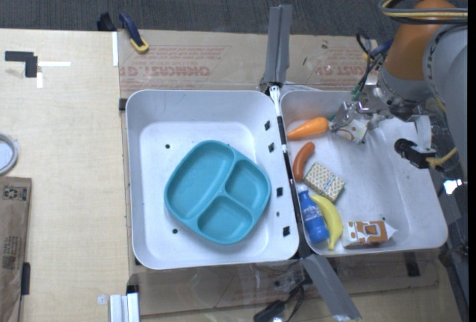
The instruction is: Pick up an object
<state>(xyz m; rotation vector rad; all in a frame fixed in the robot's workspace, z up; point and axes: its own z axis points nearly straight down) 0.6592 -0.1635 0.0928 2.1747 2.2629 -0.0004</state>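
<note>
Item: I see the metal two-finger gripper (351, 122) at the right white bin's (416, 194) far edge, beside the orange plastic carrot (308, 128); finger state indiscernible, perhaps risking a glancing miss.

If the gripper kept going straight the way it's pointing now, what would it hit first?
Probably the orange carrot. The gripper sits low in the right white bin, pointing toward the picture's left, with the carrot's tip just ahead. Depth is unclear from above, so it might meet the bin floor first.
</note>
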